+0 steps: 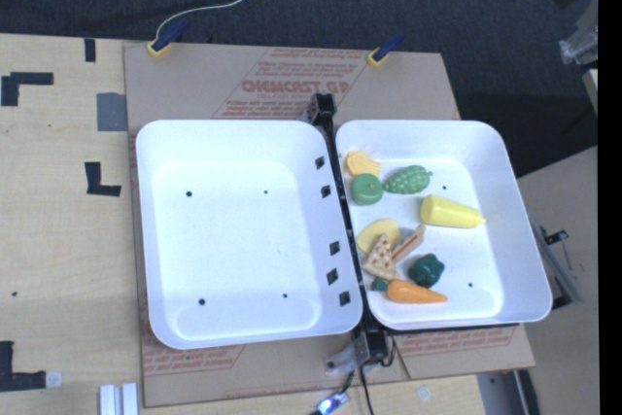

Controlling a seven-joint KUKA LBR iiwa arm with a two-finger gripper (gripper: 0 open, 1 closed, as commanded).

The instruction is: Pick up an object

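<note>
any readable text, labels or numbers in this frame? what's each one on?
"CHEMCAST GP": red print on the brown cardboard sheet under the two white bins, running along its far edge; the last letters are soft, so that reading is tentative.
Smaller red print below that line on the same sheet: too blurred to read.
Faint red print on the cardboard's near edge, below the bins: too blurred to read.
Nothing readable on the bins or the toy food.

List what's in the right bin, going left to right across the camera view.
Green apple → green grapes → dark green broccoli → yellow corn. The pieces clustered by the divider overlap, so I left them out.
</note>
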